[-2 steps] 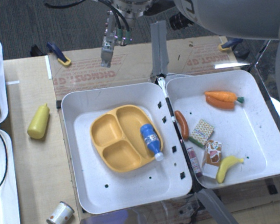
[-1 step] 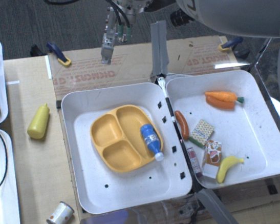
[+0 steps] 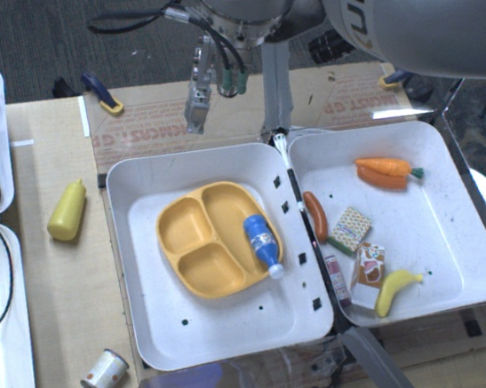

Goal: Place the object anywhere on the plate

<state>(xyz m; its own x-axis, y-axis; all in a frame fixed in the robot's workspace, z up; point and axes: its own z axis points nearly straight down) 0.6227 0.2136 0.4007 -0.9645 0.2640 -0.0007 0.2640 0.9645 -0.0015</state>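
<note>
Tan desk (image 3: 76, 284), left white bin (image 3: 154, 327): small blue plastic bottle (image 3: 263, 244) overhangs yellow compartmented plate's (image 3: 197, 240) rim — may roll off. Finger state — cannot tell.

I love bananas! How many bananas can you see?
1. The banana lies in the right bin, near its front edge, beside a small carton. None seems hidden.

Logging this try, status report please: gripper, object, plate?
Gripper raised behind the bins, nothing between its fingers. Blue bottle lies on the yellow plate, left bin. Nothing in the way.
</note>
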